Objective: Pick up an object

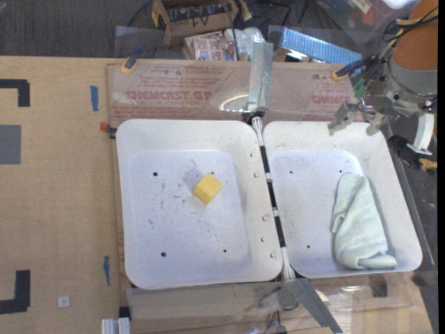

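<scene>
Cloth [360, 223], pale green and folded in a long bundle, lies along the near right side of the right bin [306, 259]; it is the object closest to the arm and so the likeliest pick. Farther left, a small yellow block [207, 188] sits alone near the middle of the left bin [139, 256], well apart from every wall.

By my reading the task is at its opening step, the approach: nothing is lifted, and the gripper [359, 118] hangs over the far right rim of the right bin, beyond the cloth. Its jaws stand spread apart with nothing between them.

The next move calls for travelling toward the near side, centring over the cloth's bulk, then descending. The cloth lies close to the bin's right wall, which may crowd one finger; soft folds could also slip free.

Behind the bins, a clear sheet [208, 92] leans at the table [49, 207] edge, with boxes and clutter farther back.
</scene>
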You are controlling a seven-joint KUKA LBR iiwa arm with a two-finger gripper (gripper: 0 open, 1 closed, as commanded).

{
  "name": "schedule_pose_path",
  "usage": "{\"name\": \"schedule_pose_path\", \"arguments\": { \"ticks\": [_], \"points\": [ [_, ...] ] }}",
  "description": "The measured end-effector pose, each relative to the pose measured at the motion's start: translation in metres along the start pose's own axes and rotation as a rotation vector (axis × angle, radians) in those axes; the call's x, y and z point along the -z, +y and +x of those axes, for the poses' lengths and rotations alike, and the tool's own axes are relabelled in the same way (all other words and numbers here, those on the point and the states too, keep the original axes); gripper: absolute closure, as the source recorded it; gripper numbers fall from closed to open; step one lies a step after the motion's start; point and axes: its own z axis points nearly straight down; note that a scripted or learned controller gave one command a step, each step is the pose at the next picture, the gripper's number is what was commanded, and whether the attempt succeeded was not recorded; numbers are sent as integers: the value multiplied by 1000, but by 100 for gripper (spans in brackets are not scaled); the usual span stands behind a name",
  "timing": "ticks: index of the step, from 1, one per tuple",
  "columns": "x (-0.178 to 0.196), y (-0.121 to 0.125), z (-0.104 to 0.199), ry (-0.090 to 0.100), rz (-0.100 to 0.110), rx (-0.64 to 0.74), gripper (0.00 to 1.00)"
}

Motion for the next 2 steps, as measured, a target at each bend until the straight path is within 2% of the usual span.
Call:
{"name": "schedule_pose_path", "arguments": {
  "ticks": [1, 2],
  "points": [
    [51, -12, -10, -3, -6, 258, 0],
    [-34, 23, 131, 0, -2, 608, 0]
  ]
}}
